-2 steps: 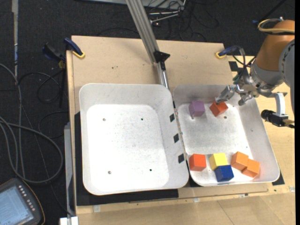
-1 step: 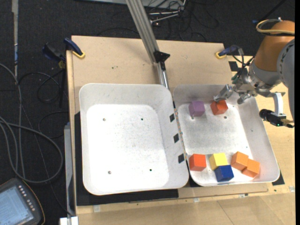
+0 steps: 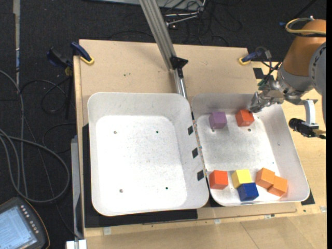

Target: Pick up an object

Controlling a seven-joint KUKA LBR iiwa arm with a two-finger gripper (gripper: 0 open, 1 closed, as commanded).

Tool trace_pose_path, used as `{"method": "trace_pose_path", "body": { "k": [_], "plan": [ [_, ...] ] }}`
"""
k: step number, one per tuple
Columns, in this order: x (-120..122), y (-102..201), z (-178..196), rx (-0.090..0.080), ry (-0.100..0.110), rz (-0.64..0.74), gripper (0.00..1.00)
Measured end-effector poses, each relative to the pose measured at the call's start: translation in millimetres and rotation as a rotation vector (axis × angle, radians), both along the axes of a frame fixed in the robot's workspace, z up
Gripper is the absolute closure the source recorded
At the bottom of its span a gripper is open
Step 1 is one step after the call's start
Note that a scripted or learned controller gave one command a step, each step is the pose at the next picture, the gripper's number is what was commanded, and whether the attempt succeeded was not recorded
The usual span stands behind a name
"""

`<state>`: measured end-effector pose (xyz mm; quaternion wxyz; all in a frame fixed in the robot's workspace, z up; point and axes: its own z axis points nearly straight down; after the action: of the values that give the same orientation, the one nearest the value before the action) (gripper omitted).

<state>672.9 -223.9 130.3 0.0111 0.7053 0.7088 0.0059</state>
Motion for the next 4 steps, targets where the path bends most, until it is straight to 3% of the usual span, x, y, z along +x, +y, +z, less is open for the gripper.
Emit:
{"method": "trace_pose_path", "body": {
  "k": [1,2,3,4],
  "plan": [
    [5.8,3.0,45.3,0.005,0.016,-0.001,1.0],
    [5.8,11.5,106.2,0.005,0.015,-0.001,1.0],
    [7.1,11.6,138.0,0.005,0.018,-0.002,1.0],
    [-8.4,68.0,125.4,0.009,0.026,0.002,1.0]
  ]
}}
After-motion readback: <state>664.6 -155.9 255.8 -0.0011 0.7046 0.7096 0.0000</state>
